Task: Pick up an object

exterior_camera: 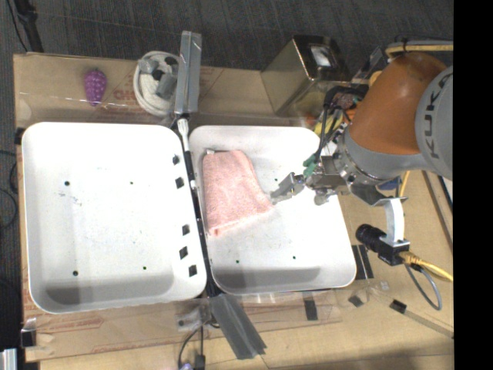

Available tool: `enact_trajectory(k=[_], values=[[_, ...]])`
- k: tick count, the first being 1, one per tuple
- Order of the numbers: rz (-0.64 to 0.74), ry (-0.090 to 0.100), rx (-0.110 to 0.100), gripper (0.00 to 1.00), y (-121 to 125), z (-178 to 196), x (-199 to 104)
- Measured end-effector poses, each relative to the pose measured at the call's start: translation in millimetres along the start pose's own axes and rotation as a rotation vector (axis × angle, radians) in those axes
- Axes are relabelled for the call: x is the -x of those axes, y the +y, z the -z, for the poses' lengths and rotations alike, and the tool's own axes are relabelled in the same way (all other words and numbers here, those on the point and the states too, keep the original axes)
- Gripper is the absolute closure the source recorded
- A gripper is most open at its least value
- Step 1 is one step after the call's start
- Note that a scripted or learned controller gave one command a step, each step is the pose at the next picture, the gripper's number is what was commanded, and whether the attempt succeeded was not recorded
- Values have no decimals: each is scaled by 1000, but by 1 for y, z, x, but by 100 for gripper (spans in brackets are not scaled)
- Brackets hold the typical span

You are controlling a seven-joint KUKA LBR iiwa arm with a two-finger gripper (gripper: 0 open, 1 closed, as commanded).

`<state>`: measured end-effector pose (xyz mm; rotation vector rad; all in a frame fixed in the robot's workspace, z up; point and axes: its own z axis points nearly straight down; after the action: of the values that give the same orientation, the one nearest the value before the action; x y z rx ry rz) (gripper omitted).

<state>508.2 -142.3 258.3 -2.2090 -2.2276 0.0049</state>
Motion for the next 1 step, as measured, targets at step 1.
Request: enact_trajectory(k=[1], values=[[-6,0,-2,0,65,-143,10]])
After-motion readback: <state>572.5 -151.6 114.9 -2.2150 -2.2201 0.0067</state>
